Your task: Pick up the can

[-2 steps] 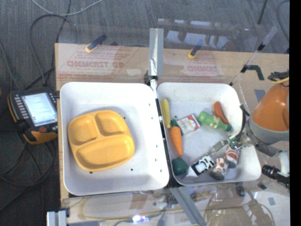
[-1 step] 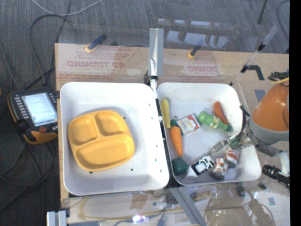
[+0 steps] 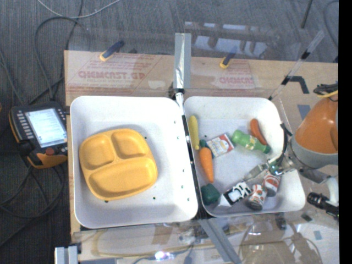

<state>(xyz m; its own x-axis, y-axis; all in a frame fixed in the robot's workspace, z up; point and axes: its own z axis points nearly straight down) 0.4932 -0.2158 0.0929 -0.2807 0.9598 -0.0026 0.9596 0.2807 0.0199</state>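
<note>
A small red and white can (image 3: 271, 184) lies near the front right corner of the right bin (image 3: 231, 104). A second can-like red, white and dark piece (image 3: 256, 197) lies just left of it, by the front wall. My gripper (image 3: 268, 170) hangs low over the bin's right side, right above the can and close to it. The arm's orange band (image 3: 322, 126) and grey wrist (image 3: 313, 154) come in from the right. Nothing is visibly lifted off the bin floor.
The right bin also holds a yellow corn cob (image 3: 193, 131), a carrot (image 3: 206, 164), a red and white box (image 3: 220, 144), a green bottle (image 3: 250, 140), a sausage (image 3: 258, 130), a dark green piece (image 3: 210, 193) and a black and white item (image 3: 237, 193). A yellow divided plate (image 3: 118, 163) lies in the left bin (image 3: 82, 213).
</note>
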